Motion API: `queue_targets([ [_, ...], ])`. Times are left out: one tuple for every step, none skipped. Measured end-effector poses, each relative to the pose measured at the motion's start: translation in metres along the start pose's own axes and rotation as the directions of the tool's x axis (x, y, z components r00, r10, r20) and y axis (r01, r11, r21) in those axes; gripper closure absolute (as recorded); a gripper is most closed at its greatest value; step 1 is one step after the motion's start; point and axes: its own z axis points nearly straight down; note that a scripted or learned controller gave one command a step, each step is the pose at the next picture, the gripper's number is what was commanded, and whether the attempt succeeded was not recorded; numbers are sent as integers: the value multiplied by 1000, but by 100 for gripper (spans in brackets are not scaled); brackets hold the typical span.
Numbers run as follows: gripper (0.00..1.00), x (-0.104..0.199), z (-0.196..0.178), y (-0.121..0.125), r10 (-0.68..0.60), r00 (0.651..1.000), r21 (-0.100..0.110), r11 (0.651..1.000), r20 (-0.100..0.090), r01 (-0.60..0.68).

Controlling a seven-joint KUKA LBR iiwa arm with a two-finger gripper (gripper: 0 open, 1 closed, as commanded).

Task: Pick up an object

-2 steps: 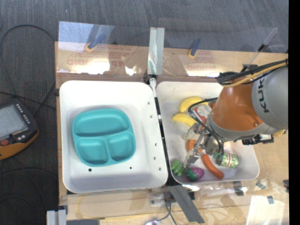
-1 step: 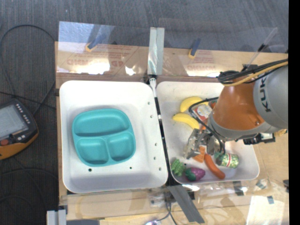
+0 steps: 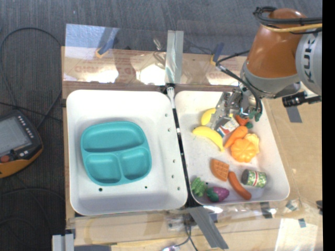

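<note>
My gripper [image 3: 226, 115] hangs low in the right bin [image 3: 277, 156], over the back of a heap of toy food. Right under and beside it lie a yellow banana [image 3: 208, 136], a second yellow piece [image 3: 208, 116] and an orange carrot [image 3: 236, 135]. An orange pumpkin [image 3: 245, 148] sits just in front of the carrot. Nearer the front are a waffle-like piece [image 3: 220, 169], a sausage [image 3: 238, 185], a small can [image 3: 254, 178], broccoli [image 3: 198, 187] and a purple eggplant [image 3: 220, 194]. The arm's bulk hides how the fingers stand.
The left bin [image 3: 78, 192] holds a teal divided plate [image 3: 115, 151]. A raised divider [image 3: 178, 135] separates the two bins. A black and orange handheld device [image 3: 15, 139] lies off the bench at the far left, with cables on the floor.
</note>
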Motion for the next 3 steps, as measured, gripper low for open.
queue_targets([
  [100, 94, -1, -64, 40, 999, 1, 999, -3, -40],
  [0, 94, -1, -64, 39, 999, 1, 999, -3, -39],
  [0, 45, 123, -31, -102, 995, -1, 995, -5, 102],
])
